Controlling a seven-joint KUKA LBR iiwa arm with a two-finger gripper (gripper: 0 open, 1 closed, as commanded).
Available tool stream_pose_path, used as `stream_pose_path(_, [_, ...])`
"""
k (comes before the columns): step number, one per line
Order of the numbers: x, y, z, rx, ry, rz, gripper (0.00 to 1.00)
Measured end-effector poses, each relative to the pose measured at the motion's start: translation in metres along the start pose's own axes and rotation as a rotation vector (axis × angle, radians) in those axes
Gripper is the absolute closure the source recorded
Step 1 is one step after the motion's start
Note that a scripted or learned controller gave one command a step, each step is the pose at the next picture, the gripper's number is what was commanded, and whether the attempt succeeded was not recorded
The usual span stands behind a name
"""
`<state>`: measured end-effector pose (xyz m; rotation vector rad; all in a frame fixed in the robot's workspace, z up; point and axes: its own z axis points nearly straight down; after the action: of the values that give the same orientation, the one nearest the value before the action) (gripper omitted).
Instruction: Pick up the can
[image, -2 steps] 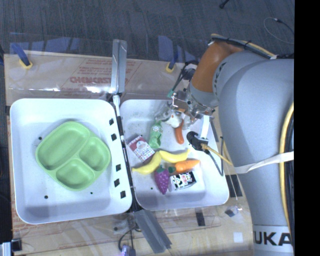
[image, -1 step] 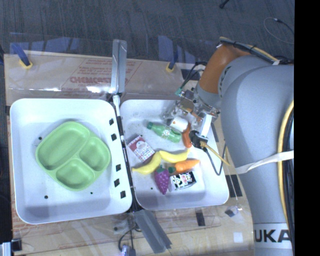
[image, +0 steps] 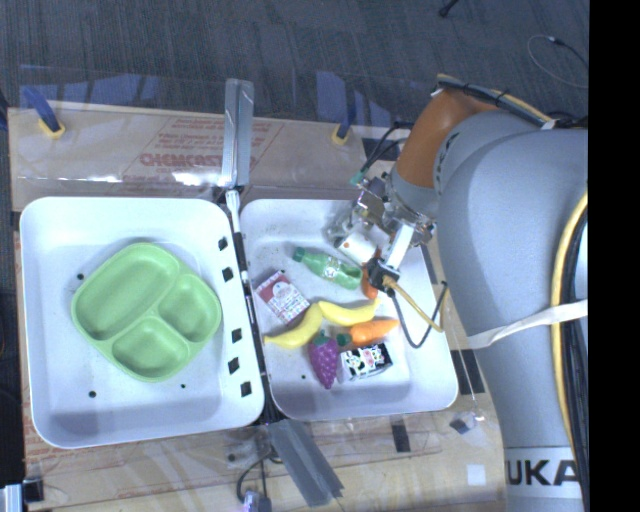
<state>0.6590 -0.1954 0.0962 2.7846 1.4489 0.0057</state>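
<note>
So, two white bins side by side. The left bin (image: 45, 225) has just a green divided plate (image: 147, 310) in it, three compartments, sitting flat around the middle.

The right bin (image: 425, 385) is the busy one. A green bottle (image: 328, 265) lies on its side toward the back. A banana (image: 320, 320) curves across the middle, with a carrot (image: 376, 328) just beside its right end. A bunch of purple grapes (image: 325, 361) sits toward the front, touching a little black-and-white carton (image: 368, 360).

The arm (image: 500, 250) comes in from the right, a big grey bulk with the orange band (image: 435, 125) up top. It's bent down so the gripper (image: 365, 238) hangs over the back right part of the right bin, just beside the bottle's right end. We honestly can't tell if the gripper is open or closed, it's all a tangle of metal and cable from this angle. Nothing we can make out is gripped in it.

What we take for the can (image: 282, 297) is the red-and-white thing lying tilted on its side. It's at the left of the right bin near the divider, just beside the banana's left end. It's well apart from the gripper, with the bottle in between. The label is too blurry to read.
</note>
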Motion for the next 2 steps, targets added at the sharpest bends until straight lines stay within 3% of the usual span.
stream_pose_path(1, [0.004,-0.004,0.0,0.001,-0.001,0.136,0.0])
stream_pose_path(2, [0.006,-0.003,-0.013,0.001,-0.001,0.128,1.0])
